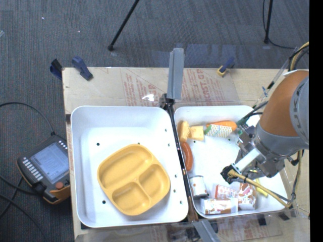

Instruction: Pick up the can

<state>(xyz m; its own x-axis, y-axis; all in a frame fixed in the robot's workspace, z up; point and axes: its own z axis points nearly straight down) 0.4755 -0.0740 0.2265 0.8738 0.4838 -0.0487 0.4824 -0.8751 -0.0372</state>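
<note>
The can (198, 186) is small and silver with a dark label. It rests in the right bin (217, 112) near the front left, close to the dividing wall. My gripper (246, 137) hangs over the right half of that bin, under the grey wrist and orange band. It is well to the right of the can and farther back, apart from it. Nothing shows in its grasp.
Right bin: two yellow cheese wedges (190, 131) and an orange-and-green packet (220, 129) at the back, a red-orange sausage shape (187, 155) along the left wall, two small cartons (229, 199) at the front beside the can. Left bin (86, 135) holds a yellow divided plate (133, 179).
</note>
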